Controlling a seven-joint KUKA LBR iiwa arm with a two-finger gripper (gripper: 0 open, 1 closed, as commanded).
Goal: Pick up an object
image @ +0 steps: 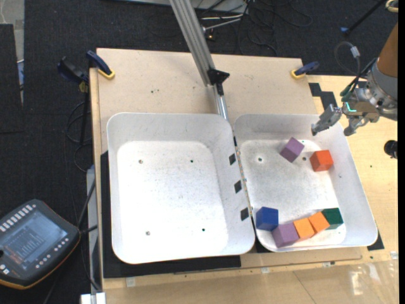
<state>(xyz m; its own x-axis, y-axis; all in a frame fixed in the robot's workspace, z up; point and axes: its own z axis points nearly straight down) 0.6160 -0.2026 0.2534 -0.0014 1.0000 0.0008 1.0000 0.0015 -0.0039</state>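
From my seat the teach pendant (31, 242) lies off the bench's lower left corner, on the floor and well clear of the work. Next comes the left bin (126, 132), its floor bare apart from speckles and a few small holes, which I read as the spare side for this run. A slanted metal pole (193, 33) comes down from the top and meets the bench just above the seam where the two bins touch; I take it for a mount, though I can't see what it carries. Every candidate sits in the right bin (354, 189). A blue cube (267, 218) starts a row along the near wall, touching a purple cube (285, 234), then an orange cube (304, 227) and a green cube (332, 218); packed like that, I judge them awkward to grip. Further back a tilted purple block (292, 149) and an orange block (322, 160) stand near each other but apart, so either looks the easier target. The gripper (342, 120) hovers above the bin's far right corner with its fingers spread apart and nothing between them, so no pick is made yet.
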